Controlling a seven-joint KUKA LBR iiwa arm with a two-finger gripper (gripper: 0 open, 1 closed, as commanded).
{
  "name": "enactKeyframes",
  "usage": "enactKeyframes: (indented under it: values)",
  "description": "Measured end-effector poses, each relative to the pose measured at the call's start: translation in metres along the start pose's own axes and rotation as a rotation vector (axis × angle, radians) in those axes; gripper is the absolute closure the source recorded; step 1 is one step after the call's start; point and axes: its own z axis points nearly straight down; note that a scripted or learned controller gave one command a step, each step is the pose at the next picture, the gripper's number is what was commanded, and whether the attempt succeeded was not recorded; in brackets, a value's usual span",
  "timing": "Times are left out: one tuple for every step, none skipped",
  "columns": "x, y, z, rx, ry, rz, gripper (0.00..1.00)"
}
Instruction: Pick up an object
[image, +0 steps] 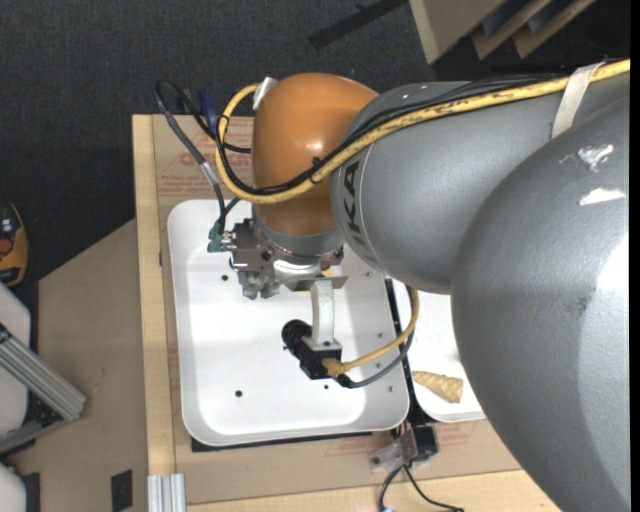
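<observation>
Nearest your camera, the grey arm (530, 260) covered most of the right side of the view, and its orange band (300, 140) sat above the wrist at the far end of the bench (155, 300). The one object you could see was a tan cone (440, 384), lying on its side in the right bin (433, 345). It lay near that bin's lower rim in the view, close to the wall it shares with the left bin (220, 380), and its wide end ran under the arm's edge. Nothing touched it. Your gripper (255, 282) hung over the upper part of the left bin, well apart from the cone, with nothing seen in its grasp. You could not tell whether the claw was spread or pressed together, nor whether it touched the bin floor.
</observation>
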Motion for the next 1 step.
enactKeyframes:
  values:
    - [-0.0019, -0.0008, -0.0621, -0.013, 0.003, 0.003, 1.0]
